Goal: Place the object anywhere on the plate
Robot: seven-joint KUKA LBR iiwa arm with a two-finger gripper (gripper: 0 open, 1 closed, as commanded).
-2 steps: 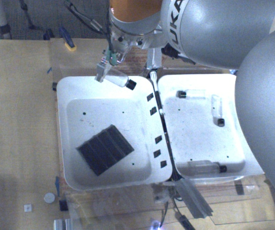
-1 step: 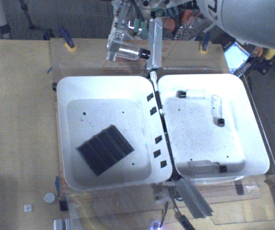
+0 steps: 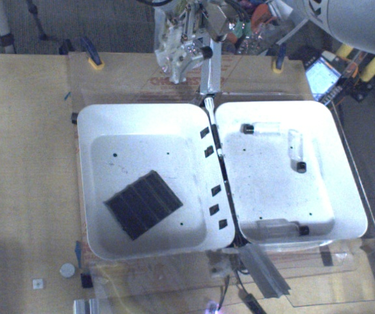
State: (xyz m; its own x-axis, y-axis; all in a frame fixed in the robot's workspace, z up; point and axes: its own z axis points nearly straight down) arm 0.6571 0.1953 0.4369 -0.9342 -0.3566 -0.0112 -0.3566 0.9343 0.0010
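A dark ribbed square plate (image 3: pixel 143 203) lies tilted on the floor of the left bin (image 3: pixel 96 126), towards its near left. Three clear tubes with black caps lie in the right bin (image 3: pixel 344 195): one near the far wall (image 3: pixel 260 129), one to the right of the middle (image 3: pixel 296 149), and one along the near wall (image 3: pixel 277 227). My gripper (image 3: pixel 179 61) hangs high over the bench behind the bins, just beyond the far right corner of the left bin. Nothing is visibly held in it.
A divider with black clips (image 3: pixel 213 175) runs between the two bins. The grey arm body (image 3: pixel 344 8) fills the top right. Blue-and-yellow clamps (image 3: pixel 94 56) sit on the bench's far edge. Small loose parts (image 3: pixel 66 270) lie near the bench's front left.
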